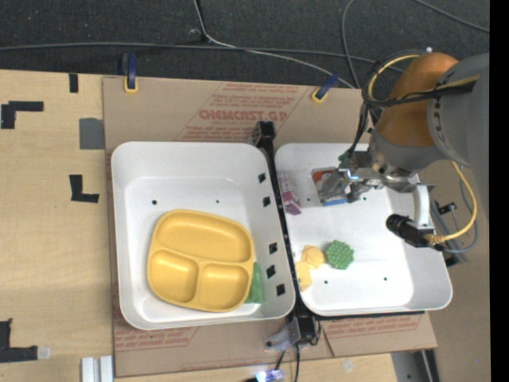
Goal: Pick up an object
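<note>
My gripper hangs over the far part of the right bin, below the grey arm with its orange band. A red and blue thing sits at the fingers, but I cannot tell whether it is between them. A green round knobbly object lies near the bin's middle. A yellow object rests beside it against the left wall. A small purple object lies by the divider, left of the gripper.
The left bin holds a yellow three-compartment plate with a green object at its right edge. A black divider runs between the bins. Cables trail from the arm at the right.
</note>
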Robot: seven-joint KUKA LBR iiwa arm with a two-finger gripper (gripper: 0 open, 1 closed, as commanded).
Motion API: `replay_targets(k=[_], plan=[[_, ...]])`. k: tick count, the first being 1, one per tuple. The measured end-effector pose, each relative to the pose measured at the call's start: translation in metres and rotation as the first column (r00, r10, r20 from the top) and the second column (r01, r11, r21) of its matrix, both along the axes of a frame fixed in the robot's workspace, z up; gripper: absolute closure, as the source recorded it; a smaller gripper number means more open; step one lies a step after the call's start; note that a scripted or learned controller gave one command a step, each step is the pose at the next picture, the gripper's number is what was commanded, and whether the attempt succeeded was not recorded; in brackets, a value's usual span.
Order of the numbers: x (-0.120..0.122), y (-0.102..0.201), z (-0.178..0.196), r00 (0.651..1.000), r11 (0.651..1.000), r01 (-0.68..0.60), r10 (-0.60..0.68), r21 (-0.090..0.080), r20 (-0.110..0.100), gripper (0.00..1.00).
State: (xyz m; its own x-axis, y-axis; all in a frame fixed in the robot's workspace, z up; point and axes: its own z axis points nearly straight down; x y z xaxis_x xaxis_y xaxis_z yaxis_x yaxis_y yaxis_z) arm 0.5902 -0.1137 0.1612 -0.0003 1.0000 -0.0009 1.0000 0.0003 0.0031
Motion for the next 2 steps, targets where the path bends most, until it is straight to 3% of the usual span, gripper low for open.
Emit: replay_targets(k=[2], plan=[[-0.007,0.011,0.091,1.0,1.0,-0.002,0.002,0.0,0.001,1.0]])
